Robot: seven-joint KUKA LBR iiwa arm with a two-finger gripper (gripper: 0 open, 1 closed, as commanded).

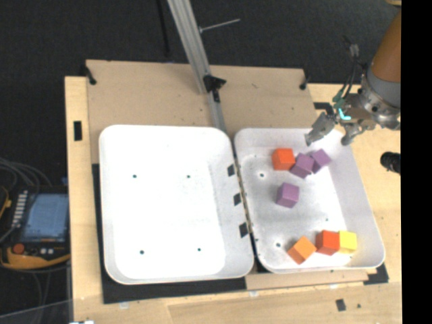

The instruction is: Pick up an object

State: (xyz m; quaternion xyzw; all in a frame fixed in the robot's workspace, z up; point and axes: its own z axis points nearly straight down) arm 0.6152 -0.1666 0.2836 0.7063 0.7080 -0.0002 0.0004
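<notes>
In the right bin (358,201) sit seven cubes: an orange cube (283,158) touching two purple cubes (310,162) near the far wall, a lone purple cube (287,195) mid-bin, turned slightly askew, and at the near edge an orange block (302,249), red cube (328,241) and yellow cube (347,241) in a row. Over the far right corner hovers the tool (332,131), fingers spread, gripping nothing. No writing is legible.

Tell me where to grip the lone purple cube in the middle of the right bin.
Probably grip the lone purple cube across two opposite side faces, coming straight down from above. It sits apart from the other blocks with bare bin floor on every side, so the gripper fingers should fit.
</notes>
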